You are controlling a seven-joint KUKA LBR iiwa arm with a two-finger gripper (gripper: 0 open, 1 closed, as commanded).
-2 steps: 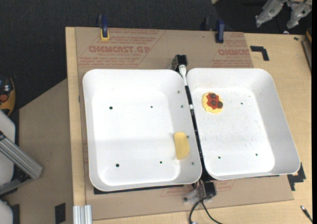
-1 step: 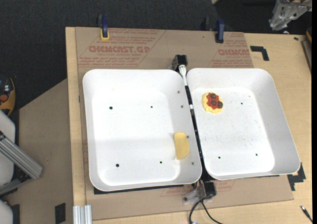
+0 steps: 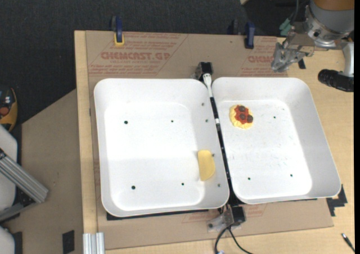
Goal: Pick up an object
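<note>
Camera view: gripper [image 3: 283, 60] at 1 o'clock, above right bin [image 3: 315, 135] far rim, grip state unclear. Round yellow-red obj [image 3: 242, 117] in right bin, 12 o'clock. Yellow piece [image 3: 206, 164] in left bin [image 3: 112, 135], 4 o'clock.

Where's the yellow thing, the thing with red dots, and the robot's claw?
Yellow thing [image 3: 206, 165], camera view, on its middle, in the left bin.
Red-dotted thing [image 3: 242, 117], camera view, on its red top, in the right bin.
Gripper [image 3: 280, 63], camera view, at its fingertips, above the bench beyond the right bin.
</note>
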